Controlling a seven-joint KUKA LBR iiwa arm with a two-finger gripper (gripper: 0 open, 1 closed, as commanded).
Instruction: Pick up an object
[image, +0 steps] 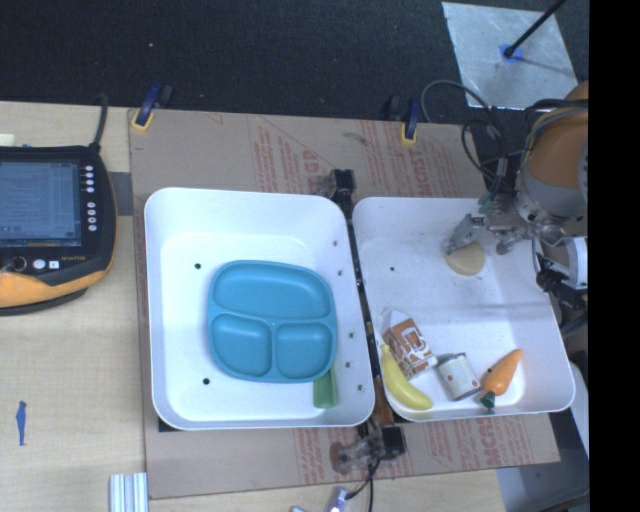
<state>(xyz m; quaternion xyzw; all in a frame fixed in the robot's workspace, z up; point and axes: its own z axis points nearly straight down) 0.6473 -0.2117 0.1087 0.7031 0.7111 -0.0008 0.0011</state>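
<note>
My gripper (481, 238) hangs over the far part of the right bin (520, 300), with its fingers (463, 236) spread open and nothing between them. A tan round object (465, 262) lies on the bin floor just below and in front of the left finger, touching or nearly touching it. Along the near edge of the same bin lie a yellow banana (403, 386), a brown-and-white packet (410, 345), a small grey can (457, 375) and an orange carrot (503, 370).
The left bin (170, 300) holds a blue divided plate (272, 320) and a green block (325, 391) at its near right corner. A teach pendant (45, 225) lies on the bench at far left. Cables (470, 120) trail behind the right bin.
</note>
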